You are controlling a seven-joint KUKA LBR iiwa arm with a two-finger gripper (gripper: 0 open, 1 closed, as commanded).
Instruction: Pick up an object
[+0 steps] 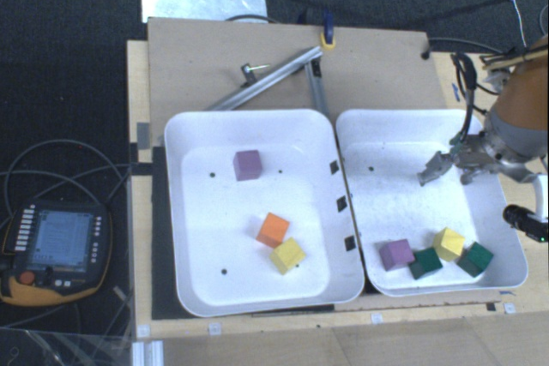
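The end effector [448, 168] hangs over the right bin [377, 126], in the right middle of the frame, its fingers apart and holding nothing. The nearest blocks lie below it, toward the lower edge: the yellow block [448, 243] almost straight down, the purple block [396, 254] down-left.

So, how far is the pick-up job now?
Nothing looks picked yet. The pincer hangs over the right bin with no block between its fingers. Four blocks, a purple one among them, lie along that bin's near side, and three lie in the left bin. Descent and grasp remain.
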